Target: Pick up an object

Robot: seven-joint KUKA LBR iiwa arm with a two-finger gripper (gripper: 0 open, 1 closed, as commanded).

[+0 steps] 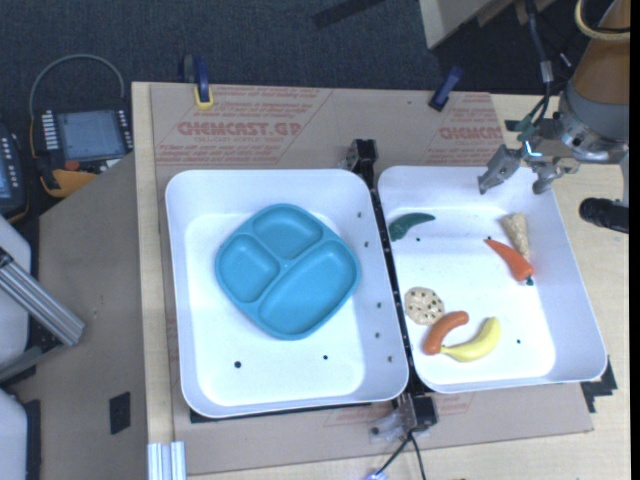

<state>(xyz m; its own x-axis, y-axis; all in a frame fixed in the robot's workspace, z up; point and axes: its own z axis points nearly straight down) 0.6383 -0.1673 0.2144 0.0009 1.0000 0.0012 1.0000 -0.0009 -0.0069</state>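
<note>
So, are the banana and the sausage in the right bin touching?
Touching. The camera view shows the banana lying against the sausage, with no white bin floor between them.

a robotics lab, by the look of it: a robot arm [600,78] reaches over a paper-covered bench [300,118] held by clamps [203,86], two white bins [200,268] sit side by side with toy food [470,340], and a teach pendant [88,133] with cables lies on dark carpet [250,18].

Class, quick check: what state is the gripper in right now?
Gripper: open, holding nothing, above the right bin's far edge.
</note>
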